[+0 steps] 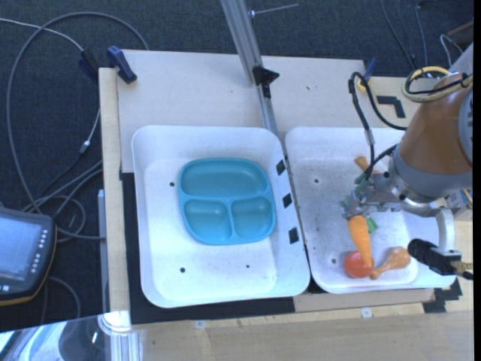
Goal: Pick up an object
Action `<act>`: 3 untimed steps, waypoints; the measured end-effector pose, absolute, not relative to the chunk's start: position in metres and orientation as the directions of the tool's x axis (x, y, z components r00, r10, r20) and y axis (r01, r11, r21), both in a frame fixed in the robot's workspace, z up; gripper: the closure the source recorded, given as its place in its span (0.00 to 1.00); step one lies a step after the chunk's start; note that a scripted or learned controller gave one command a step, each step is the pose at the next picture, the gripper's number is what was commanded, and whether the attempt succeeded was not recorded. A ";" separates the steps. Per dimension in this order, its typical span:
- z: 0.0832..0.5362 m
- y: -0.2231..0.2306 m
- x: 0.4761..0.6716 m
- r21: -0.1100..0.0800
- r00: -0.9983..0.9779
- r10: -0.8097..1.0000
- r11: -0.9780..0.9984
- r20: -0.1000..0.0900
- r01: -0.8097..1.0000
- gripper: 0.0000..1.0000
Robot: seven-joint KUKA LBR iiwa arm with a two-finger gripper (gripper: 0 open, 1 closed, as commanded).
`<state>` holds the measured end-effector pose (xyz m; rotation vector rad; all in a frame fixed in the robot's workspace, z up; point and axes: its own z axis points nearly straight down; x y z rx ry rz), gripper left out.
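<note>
The gripper [363,200] hung low over the right bin [323,164], just above the top end of an orange toy carrot [361,238]; whether it had closed could not be told, and nothing showed as held; the carrot lay lengthwise, pointing toward 6 o'clock; touching its lower end sat a red toy tomato [355,264], and at the tomato's 3 o'clock lay a tan toy drumstick [392,261]; toward 9 o'clock, the left bin [154,201] held a blue sectioned plate [225,200].
</note>
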<state>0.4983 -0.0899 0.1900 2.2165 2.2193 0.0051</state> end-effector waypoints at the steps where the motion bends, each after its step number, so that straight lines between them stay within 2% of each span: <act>1: 0.253 -0.091 0.505 0.008 -0.002 1.000 0.002 -0.001 1.000 1.00; 2: 0.254 -0.033 0.495 -0.002 -0.007 1.000 0.007 0.004 1.000 1.00; 3: 0.239 0.019 0.488 -0.004 -0.006 1.000 0.006 0.003 1.000 1.00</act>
